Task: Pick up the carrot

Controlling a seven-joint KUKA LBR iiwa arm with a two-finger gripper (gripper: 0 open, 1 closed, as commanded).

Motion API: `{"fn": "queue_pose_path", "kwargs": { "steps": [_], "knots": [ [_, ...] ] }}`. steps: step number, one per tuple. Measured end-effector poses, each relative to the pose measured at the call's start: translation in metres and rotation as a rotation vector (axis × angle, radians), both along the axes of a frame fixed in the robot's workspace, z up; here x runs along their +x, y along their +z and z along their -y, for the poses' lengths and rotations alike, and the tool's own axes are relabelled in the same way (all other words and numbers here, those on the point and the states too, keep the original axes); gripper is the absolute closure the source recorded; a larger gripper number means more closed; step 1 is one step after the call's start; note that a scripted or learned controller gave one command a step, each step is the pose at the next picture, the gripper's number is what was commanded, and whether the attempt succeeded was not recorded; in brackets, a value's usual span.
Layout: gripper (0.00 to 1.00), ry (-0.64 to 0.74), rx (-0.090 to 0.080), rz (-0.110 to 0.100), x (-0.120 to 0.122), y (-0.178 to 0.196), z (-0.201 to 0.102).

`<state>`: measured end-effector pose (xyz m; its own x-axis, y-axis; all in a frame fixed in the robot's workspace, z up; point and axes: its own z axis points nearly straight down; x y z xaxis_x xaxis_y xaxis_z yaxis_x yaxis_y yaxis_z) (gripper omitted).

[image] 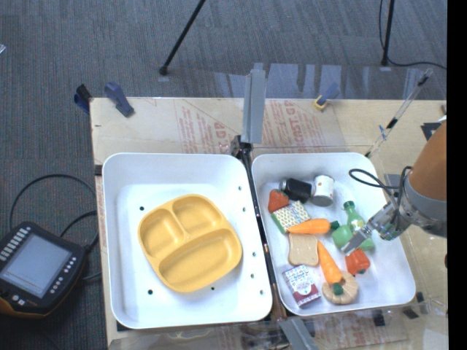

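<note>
In the camera view the gripper [355,240] hangs low over the right bin [398,283], reaching in from the right, its tip beside a green bottle [349,228] and just above a red-orange toy [357,262]. Nothing sits between its fingers, and whether they are spread or pressed together I cannot tell at this slant.

Two orange pieces could be the carrot. One carrot [309,227] lies flat to the left of the gripper, beyond the bottle. A second carrot-like piece [330,262] lies below-left of it, closer, next to a slice of toast [302,249].

I judge the step to be the approach, with no grasp made. The next move calls for shifting left off the bottle, lining the fingers across one carrot's narrow width, then descending without catching its neighbours.
</note>
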<state>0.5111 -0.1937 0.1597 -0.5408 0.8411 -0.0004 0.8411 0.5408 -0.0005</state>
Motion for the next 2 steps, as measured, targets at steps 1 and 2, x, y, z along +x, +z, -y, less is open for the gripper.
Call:
{"fn": "queue_pose_path", "kwargs": {
  "steps": [1,2],
  "knots": [
    [0.0,0.047,0.003,-0.002,0.024,0.012,0.017],
    [0.0,0.015,0.001,0.004,-0.017,-0.07,-0.075]
  ]
}}
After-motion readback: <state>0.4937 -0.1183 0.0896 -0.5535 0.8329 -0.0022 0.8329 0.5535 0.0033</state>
